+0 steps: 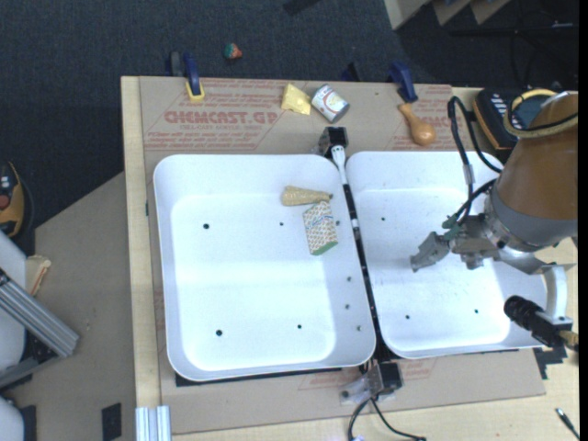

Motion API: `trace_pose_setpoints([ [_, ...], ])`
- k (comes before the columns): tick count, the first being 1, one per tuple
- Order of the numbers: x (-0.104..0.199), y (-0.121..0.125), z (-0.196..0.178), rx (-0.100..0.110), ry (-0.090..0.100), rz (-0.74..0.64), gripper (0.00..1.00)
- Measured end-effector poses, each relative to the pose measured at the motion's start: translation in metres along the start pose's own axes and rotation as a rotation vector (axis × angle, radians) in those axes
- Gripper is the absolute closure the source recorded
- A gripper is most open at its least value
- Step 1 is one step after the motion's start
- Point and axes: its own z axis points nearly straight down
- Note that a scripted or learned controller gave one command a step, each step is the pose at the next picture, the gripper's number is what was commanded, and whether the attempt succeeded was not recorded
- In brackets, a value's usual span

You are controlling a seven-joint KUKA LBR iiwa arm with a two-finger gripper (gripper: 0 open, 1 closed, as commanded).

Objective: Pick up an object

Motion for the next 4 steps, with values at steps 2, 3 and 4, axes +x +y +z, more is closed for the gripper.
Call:
trace_pose_setpoints([
  [2, 0.020, -0.011, -0.213, -0.020, -0.002, -0.004, 1.00],
  [3, 0.057, 0.014, -0.106, 0.011, 0.002, -0.004, 1.00],
  [4, 0.085, -0.012, -0.217, -0.014, 0.002, -0.005, 1.00],
])
